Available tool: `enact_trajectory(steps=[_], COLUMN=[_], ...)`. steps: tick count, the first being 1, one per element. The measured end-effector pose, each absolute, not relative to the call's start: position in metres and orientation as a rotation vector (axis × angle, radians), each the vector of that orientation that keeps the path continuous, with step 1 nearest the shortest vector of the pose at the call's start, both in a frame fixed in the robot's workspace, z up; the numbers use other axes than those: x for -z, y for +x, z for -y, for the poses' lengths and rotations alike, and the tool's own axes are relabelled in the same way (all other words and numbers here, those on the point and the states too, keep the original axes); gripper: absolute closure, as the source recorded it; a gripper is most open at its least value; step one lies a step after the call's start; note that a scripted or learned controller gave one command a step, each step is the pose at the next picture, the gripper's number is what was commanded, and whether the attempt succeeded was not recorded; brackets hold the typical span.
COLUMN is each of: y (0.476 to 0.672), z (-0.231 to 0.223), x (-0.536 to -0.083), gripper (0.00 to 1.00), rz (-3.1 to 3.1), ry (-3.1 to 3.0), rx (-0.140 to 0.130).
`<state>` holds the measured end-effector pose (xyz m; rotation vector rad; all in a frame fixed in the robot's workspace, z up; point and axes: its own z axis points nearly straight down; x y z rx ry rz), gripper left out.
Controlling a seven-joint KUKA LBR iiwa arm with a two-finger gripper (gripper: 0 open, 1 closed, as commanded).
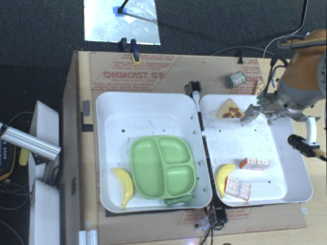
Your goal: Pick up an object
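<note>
Over the right bin [299, 188] the gripper [254, 114] is hovering, jaw state impossible to tell, just beside the pizza slice [230, 109]; descending off-centre is risking merely nudging it away.

The bench [153, 68] carries a brown board printed with red lettering, and a blue clamp [134, 50] grips its far edge. Beyond it, a shiny metal sheet [121, 14] lies on dark carpet [41, 29] — a grey rail [28, 140] juts in at the left.
</note>
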<state>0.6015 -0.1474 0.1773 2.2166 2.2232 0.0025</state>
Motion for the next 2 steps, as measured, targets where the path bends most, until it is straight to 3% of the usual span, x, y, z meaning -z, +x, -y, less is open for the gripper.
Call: enact_trajectory(steps=[1,2], y=[0.669,0.629], z=[0.125,0.14], x=[-0.142,-0.092], gripper=[0.0,0.0], rz=[-2.225,-2.223], ry=[2.217,2.22], rx=[-0.003,0.001])
